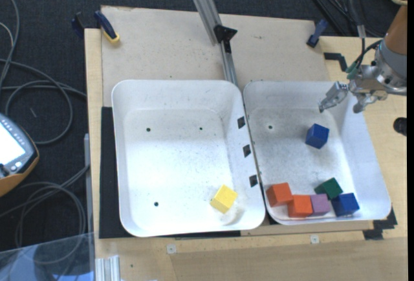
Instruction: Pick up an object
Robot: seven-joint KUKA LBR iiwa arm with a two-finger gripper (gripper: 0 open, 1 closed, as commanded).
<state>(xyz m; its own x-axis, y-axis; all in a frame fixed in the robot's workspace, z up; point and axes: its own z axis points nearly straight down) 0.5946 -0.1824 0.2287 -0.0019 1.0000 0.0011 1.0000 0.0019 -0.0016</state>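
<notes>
Right bin [362,144]: blue cube [317,136] sits corner-on, gripper [345,100] open above.

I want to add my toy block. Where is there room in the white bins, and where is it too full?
The left bin is mostly bare; just a yellow block sits near its front right corner. The right bin is bare around the lone blue block, below the claw. Its front edge is crowded: orange, purple and green blocks.

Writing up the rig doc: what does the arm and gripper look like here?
The arm enters from the right: grey body with an orange band above the wrist. A green-tinged cable runs along its side. The gripper is a small grey metal two-finger unit.
</notes>
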